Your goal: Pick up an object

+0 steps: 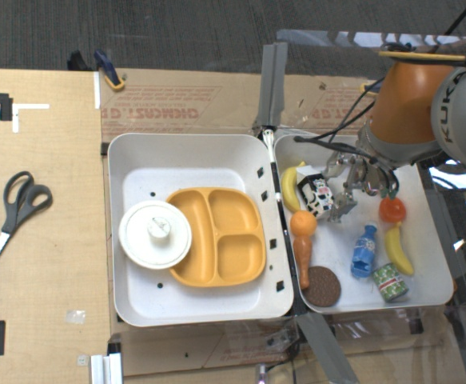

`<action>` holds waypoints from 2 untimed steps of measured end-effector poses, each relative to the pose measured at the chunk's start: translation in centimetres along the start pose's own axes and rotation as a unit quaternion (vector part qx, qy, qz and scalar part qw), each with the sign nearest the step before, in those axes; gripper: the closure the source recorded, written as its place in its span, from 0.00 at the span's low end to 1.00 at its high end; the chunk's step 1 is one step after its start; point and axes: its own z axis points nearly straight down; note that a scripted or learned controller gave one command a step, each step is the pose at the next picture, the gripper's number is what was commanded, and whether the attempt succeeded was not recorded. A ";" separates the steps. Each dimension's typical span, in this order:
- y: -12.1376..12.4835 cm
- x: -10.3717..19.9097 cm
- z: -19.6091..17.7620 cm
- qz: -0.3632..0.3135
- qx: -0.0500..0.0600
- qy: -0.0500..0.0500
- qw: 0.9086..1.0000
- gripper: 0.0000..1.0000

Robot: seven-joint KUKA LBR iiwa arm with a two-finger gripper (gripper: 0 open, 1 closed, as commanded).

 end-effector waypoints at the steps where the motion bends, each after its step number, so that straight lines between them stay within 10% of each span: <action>1: -5.9 6.1 0.1 0.024 0.000 0.002 1.000 0.00; 2: -6.9 11.2 0.1 0.066 -0.001 0.002 0.998 0.00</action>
